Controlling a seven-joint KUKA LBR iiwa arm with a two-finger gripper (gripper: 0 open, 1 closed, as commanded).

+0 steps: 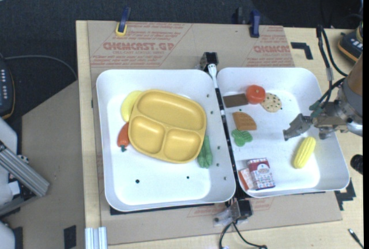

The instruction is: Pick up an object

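Note:
My gripper point(308, 131) hangs over the right bin point(288, 78), near its right side, and its two fingers stand apart with nothing between them. A yellow corn cob point(304, 151) lies just below and in front of it. Further left in this bin are a red tomato point(255, 93), a speckled cookie point(271, 102), a brown block point(234, 100), a tan bread piece point(244, 121), a green vegetable point(242, 137) and a red-and-white box point(260, 174).
The left bin point(155, 187) holds a yellow divided tray point(166, 125) lying over a yellow piece point(129, 102), with a red-orange pepper point(123, 137) at its left and a green piece point(204, 154) at its right. Cables run along the bench's right edge.

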